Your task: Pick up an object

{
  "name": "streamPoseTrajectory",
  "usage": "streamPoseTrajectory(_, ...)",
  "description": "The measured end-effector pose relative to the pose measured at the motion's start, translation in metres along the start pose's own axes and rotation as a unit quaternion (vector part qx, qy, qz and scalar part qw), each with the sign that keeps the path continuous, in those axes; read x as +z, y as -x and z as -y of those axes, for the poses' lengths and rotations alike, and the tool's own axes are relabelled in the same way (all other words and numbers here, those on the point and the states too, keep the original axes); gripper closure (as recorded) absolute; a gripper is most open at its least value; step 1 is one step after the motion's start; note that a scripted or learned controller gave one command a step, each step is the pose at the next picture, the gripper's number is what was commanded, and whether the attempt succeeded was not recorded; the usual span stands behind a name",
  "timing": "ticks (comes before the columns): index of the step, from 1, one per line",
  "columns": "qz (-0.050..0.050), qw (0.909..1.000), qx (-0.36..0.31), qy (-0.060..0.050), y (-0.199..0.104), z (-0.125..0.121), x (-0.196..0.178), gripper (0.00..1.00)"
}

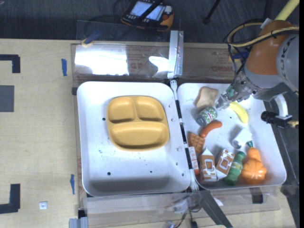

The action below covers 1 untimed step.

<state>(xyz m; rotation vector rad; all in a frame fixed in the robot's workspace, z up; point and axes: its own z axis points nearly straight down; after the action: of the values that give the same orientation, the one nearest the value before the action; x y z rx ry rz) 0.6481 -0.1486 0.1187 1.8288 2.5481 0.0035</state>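
The gripper [227, 97] hangs low over the top of the right bin [274, 148], its tip between the bread [206, 97] and the banana [239, 111], right above the can [207, 114]; how far it is open I cannot tell, the end is too blurred, and nothing shows in its grasp. The can lies on its side just below the tip, tilted, touching the sausage [210, 127]. That can looks like the nearest candidate: stiff, light, smooth-walled, likely to roll or squirt out if pinched off-centre, so take it across the middle of its barrel. The bread would be soft and forgiving; the banana is curved and slick, best taken at mid-length. Further down, the cartons [216, 164], the bottle [234, 166] and the orange gourd [253, 168] crowd together at the near edge, harder to get around. Over in the left bin [90, 141] sits the yellow tray [137, 122], wide and rigid, poor for a pinch.
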Motion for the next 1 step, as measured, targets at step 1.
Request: streamPoseTrajectory(1, 0.000, 0.9911, -0.133, 0.000, 0.0642, 0.0387, 0.0122, 1.00)
